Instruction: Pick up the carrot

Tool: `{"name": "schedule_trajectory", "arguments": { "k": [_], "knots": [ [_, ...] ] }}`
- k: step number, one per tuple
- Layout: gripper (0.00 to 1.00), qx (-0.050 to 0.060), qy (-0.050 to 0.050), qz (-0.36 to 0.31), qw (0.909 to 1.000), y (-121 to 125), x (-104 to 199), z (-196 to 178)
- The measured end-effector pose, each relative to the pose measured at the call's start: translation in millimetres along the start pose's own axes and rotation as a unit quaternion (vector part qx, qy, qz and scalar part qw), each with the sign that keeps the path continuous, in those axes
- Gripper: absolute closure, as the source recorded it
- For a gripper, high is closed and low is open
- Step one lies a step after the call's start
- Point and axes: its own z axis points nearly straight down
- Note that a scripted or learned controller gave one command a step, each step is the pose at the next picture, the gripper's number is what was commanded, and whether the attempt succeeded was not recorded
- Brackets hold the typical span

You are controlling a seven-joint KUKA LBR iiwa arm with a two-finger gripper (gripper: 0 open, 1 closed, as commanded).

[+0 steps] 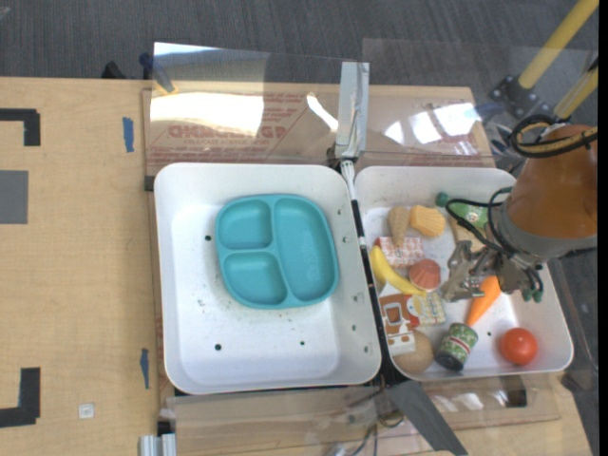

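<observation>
The gripper [472, 278] is hanging low in the right bin [560, 350], its fingers pinching the carrot [484, 302] beside a tomato [518, 346].

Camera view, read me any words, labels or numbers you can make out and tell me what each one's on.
None is legible.
Clear panel behind the bins: red print, mirrored and blurred.
Small can: label too small.
Red-and-white packet: print too small.
Red-and-white box: print too small.
</observation>
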Motion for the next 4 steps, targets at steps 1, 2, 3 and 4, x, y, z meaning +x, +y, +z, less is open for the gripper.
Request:
{"name": "schedule_trajectory", "arguments": {
  "k": [1,2,3,4],
  "knots": [
    [1.00,-0.004,0.007,-0.139,0.9903,96,-3,-85],
    [0.00,-0.004,0.009,-0.138,0.9904,95,-2,-83],
    [0.00,-0.003,0.012,-0.124,0.9922,37,40,-80],
    [0.00,-0.003,0.010,-0.043,0.9990,6,26,6]
  ]
}}
